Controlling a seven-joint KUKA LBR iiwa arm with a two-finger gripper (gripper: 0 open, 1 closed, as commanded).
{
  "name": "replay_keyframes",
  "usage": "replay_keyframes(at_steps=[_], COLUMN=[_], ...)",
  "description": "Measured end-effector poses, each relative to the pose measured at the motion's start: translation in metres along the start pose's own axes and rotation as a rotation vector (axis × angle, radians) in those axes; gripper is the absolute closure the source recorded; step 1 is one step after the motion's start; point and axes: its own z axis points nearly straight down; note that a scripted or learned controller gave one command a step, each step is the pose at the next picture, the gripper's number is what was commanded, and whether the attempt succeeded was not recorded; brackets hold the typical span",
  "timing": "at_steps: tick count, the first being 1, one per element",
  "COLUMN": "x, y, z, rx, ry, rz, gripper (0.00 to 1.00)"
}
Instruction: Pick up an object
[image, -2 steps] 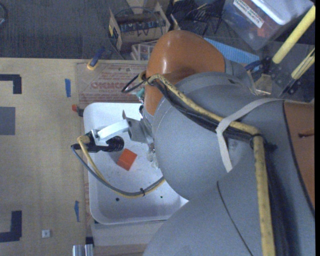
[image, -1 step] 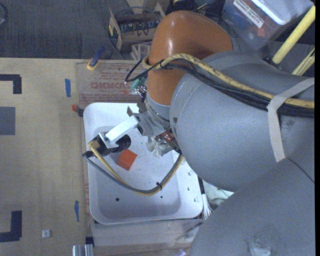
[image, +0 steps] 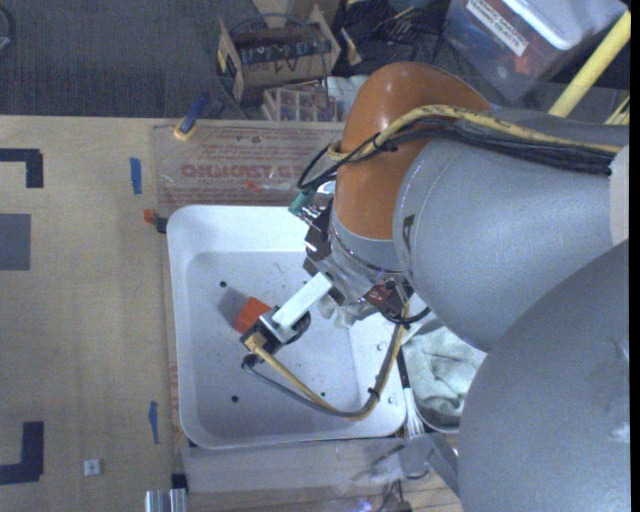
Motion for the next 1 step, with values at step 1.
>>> replay_keyframes(at_steps=[1], x=[0.0201], y=[-0.0223], z=[-0.0130], rx=[-0.001], ry=[0.000], rz=[-0.517], gripper=[1.00])
